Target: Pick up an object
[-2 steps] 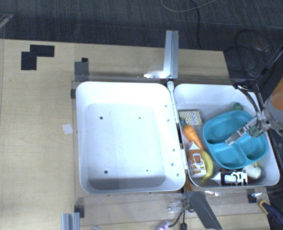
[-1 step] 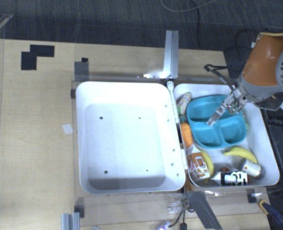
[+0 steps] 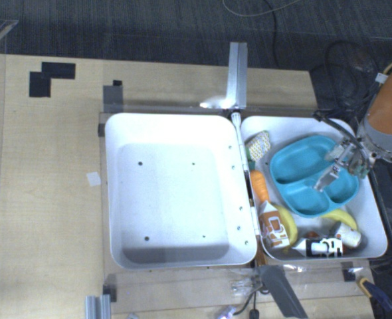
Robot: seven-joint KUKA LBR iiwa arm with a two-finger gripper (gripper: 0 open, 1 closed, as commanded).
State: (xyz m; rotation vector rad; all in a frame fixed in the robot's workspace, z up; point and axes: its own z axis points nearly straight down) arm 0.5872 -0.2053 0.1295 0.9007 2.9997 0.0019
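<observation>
1. Nearest the lens, a black bottle (image 3: pixel 324 247) is lying beside a banana (image 3: pixel 342 219) in the right bin (image 3: pixel 379 239).
2. Gripper (image 3: pixel 337 167) is hovering over the blue dish (image 3: pixel 310 173) (finger state: cannot tell); it is risking a slip off the dish's smooth rim.

Grey arm (image 3: pixel 389 115) with orange band reaching from right, gripper (image 3: pixel 333 168) angled down-left

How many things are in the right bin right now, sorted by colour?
Blue: 1, the divided dish
Yellow: 1, the banana
Orange: 1, the carrot-like piece
Brown and white: 1, the carton
Black and white: 1, the small bottle
Green and white: 1, the packet
Total: 6; items partly overlap.
</observation>
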